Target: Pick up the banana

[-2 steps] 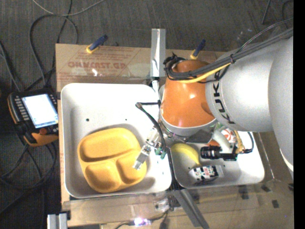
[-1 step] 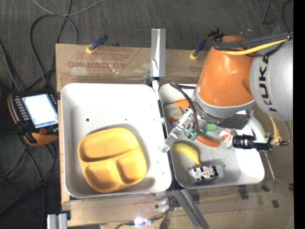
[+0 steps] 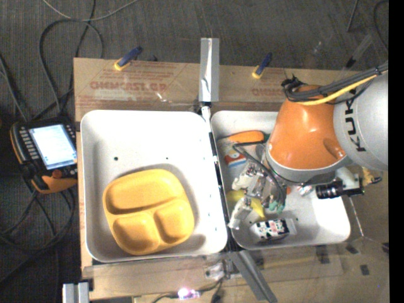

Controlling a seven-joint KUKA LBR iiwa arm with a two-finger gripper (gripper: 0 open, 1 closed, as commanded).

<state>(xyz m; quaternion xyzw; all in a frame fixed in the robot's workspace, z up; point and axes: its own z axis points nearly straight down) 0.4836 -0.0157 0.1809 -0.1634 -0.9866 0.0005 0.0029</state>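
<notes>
My gripper [image 3: 257, 196] hangs low in the right bin [image 3: 328, 223], near its left wall, among a clutter of small objects. The grey arm and its orange band [image 3: 303, 137] cover the bin's middle and back. A small patch of yellow [image 3: 234, 199] shows just left of the gripper against the bin wall. It may be part of the banana, but most of it is hidden. I see nothing clearly held.
An orange carrot-like item [image 3: 247, 136] lies at the back of the right bin, with a blue and white packet [image 3: 234, 160] in front of it. A small dark box [image 3: 273, 227] sits near the front. A yellow divided plate [image 3: 149, 210] lies in the left bin [image 3: 101, 137].
</notes>
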